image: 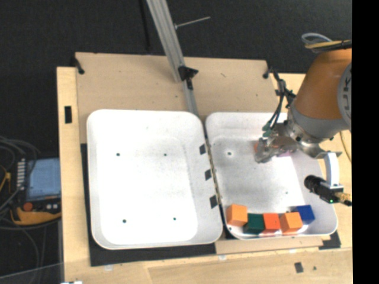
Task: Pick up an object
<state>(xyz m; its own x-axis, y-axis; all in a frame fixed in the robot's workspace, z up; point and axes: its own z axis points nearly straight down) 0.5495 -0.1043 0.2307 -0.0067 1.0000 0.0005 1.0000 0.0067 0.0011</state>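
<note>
Blocks sit in a row along the near wall of the right bin (220, 158), running left to right: an orange block (237, 213), a green block (255, 222), a second orange block (272, 220), a third orange block (291, 220) and a blue block (305, 213), each touching or just beside its neighbour. The left bin (95, 158) lies beside it on the tabletop (130, 81). The gripper (267, 148) hangs over the far half of the right bin, well apart from the row and above it in the view; whether it is released or clenched cannot be told from here.
</note>
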